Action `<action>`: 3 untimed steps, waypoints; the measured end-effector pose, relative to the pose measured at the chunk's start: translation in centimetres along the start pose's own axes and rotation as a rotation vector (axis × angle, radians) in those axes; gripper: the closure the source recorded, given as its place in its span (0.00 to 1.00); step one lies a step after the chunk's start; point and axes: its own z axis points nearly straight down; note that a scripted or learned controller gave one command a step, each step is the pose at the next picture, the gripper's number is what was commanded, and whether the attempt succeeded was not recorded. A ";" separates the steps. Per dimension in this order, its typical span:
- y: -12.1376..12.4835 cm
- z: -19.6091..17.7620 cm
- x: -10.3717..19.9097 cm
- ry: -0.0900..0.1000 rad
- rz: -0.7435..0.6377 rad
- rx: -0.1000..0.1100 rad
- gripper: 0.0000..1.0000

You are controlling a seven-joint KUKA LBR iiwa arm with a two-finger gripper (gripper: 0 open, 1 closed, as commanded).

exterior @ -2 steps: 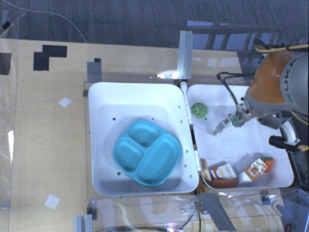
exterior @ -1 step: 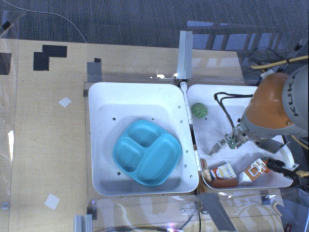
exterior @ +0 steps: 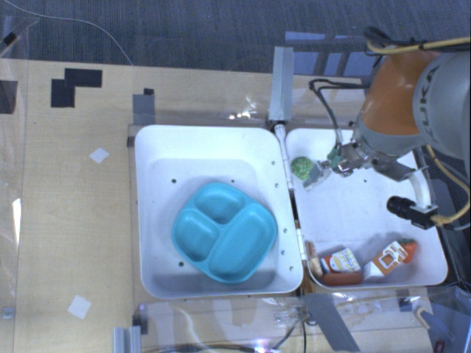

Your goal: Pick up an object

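A small green, knobbly object (exterior: 301, 168) lies at the left wall of the right bin (exterior: 368, 219), near its back. My gripper (exterior: 319, 173) reaches in from the right, and its tip lies right beside the green object, touching it or nearly so. Along that bin's front wall sit a brown sausage-like piece (exterior: 333, 277), a small white and yellow carton (exterior: 345, 259) and an orange and white carton (exterior: 391, 257).
The left bin (exterior: 154, 197) holds a blue divided plate (exterior: 224, 232). The grey and orange arm (exterior: 401, 101) hangs over the back right of the right bin, with black cables around it. A black knob (exterior: 403, 208) juts over the right side.
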 end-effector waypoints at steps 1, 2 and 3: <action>2.1 0.0 -0.5 -0.001 -0.030 0.000 0.00; 6.4 7.3 -8.0 -0.001 -0.097 0.000 0.00; 4.5 5.4 -8.2 -0.001 0.003 0.000 0.00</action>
